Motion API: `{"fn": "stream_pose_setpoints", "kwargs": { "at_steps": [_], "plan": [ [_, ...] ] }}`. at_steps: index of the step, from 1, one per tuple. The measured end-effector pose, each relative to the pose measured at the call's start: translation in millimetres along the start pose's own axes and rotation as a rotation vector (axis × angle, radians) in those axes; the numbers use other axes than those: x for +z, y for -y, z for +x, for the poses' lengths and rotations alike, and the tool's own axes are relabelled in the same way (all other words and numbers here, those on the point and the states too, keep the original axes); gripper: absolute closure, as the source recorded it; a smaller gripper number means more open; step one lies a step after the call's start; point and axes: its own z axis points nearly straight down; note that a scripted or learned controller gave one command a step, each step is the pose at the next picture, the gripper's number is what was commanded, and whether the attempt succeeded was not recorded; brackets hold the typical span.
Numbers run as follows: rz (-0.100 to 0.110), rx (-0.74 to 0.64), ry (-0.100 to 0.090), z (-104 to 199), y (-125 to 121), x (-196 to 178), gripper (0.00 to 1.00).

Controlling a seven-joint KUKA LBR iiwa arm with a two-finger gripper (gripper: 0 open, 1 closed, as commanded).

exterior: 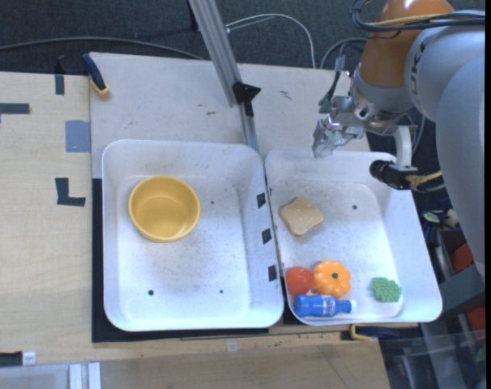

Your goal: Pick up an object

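A pale bench (172, 96) carries two shallow white bins side by side, the left bin (116, 217) and the right bin (407, 217), their inner rims touching along the middle. Left of the bench lies a light wood floor (27, 241) marked with grey tape; behind it is dark carpet with cables. A grey pole (221, 47) slants up from the back of the bins. In the left bin sits a yellow bowl (164, 207), upright, mouth up, toward its left side. The right bin holds a tan bread slice (301, 216) near its middle, lying flat. Along the front wall are a red ball (300, 280), an orange pumpkin (332, 278) just beside it, a green lump (385, 289) apart to the right, and a blue bottle (323, 305) lying on its side, long axis across the bin, white cap pointing right. The gripper (326, 146) hangs over the right bin's back rim, holding nothing; how wide it stands is unclear.
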Motion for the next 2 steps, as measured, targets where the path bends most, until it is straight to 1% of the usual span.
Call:
{"fn": "stream_pose_setpoints", "kwargs": {
  "at_steps": [1, 2],
  "plan": [
    [0.001, 0.0, 0.0, -5, -1, -45, 1.0],
    [0.006, -0.003, -0.002, 45, 2, -49, 1.0]
  ]
}}
